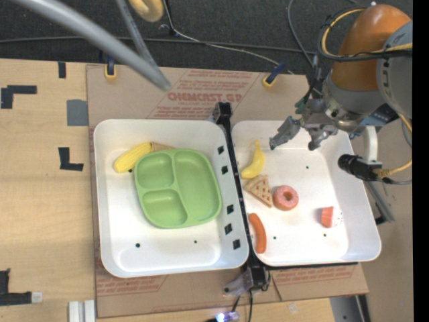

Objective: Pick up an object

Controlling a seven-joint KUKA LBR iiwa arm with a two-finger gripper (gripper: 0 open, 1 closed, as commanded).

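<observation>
- The arm [365, 52] comes in from the right, cut off at the picture's edge.
- Its end effector [298, 134] hangs over the back of the right bin [362, 243], fingers apart, holding nothing.
- The green plate [177, 186] in the left bin [114, 247] hides part of something tan behind it.
- In the right bin: banana [253, 161], carrot [258, 232], waffle [260, 191], donut [286, 197].

Two white bins [107, 247] sat side by side on a printed cardboard sheet [201, 92] covering the wooden tabletop [40, 200].
</observation>
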